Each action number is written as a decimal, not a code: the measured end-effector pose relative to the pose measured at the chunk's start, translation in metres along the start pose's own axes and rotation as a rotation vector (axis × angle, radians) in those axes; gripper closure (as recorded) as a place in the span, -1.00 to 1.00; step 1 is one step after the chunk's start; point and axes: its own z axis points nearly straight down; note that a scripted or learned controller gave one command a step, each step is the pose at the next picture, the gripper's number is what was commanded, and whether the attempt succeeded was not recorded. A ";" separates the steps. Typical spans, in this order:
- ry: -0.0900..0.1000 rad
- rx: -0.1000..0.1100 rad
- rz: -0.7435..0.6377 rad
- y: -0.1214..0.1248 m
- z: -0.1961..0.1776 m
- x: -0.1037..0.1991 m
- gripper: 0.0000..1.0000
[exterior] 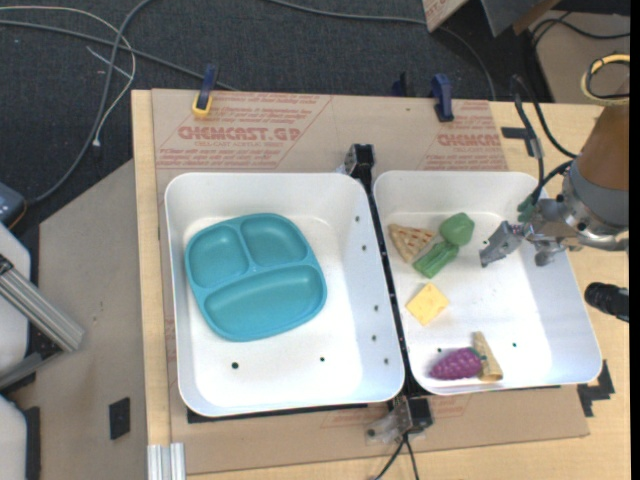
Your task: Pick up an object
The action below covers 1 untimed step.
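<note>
I see 2 shallow white plastic bins side by side on the bench. The left bin carries a teal plastic divided plate with 3 compartments. My grey arm reaches in from the right over the right bin, and my gripper hangs spread wide above bare floor near its upper right, nothing between the fingers. To its left lies the green plastic toy vegetable, touching a tan waffle-patterned wedge. Below sits a purple grape bunch beside a small tan piece, then a yellow cheese-like block mid-bin.
</note>
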 end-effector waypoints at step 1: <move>-0.003 -0.014 -0.004 0.003 -0.007 0.000 -1.00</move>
